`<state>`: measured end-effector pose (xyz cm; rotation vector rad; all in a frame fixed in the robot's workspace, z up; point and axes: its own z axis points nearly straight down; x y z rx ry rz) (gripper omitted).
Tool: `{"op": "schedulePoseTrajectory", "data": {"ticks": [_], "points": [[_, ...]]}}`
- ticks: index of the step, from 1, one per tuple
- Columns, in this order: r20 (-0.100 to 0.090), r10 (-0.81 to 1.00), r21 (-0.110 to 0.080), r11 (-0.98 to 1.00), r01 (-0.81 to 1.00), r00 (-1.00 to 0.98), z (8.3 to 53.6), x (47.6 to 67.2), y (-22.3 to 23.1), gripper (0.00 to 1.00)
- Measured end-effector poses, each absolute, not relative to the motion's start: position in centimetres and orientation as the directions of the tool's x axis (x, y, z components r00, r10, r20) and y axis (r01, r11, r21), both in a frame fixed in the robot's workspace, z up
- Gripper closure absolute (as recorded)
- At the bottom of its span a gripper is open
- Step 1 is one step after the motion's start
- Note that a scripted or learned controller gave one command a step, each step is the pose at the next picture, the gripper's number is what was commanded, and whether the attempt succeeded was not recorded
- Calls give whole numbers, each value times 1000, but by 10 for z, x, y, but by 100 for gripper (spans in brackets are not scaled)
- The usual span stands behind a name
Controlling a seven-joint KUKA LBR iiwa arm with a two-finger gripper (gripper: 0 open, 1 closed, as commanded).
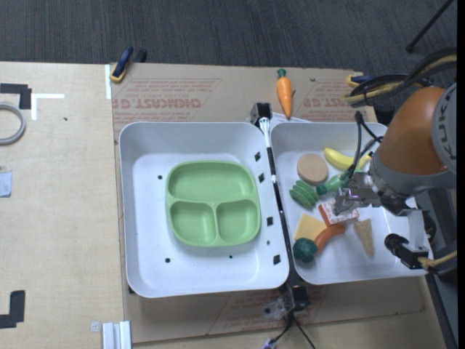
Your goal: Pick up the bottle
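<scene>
Over the right white plastic bin [341,271], my pincer [347,201], jaw state unclear, hovers by the small red-capped bottle [336,213]; at six o'clock, an orange wedge [311,229]. I should descend squarely.

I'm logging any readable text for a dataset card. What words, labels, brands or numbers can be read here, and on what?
Red print on the cardboard behind the left bin: upside down and blurred, not readable with confidence.
Red print on the cardboard behind the right bin: same kind, too blurred to read.
Dark letters on the arm, at the picture's edge: cut off, not readable.
No legible text on the green tray or the toy food.
</scene>
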<state>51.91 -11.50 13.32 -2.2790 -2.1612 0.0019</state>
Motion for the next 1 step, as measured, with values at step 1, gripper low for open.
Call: {"op": "schedulePoseTrajectory", "data": {"ticks": [1], "points": [[-1,996,-2,-90,996,90,192,483,2,100]]}}
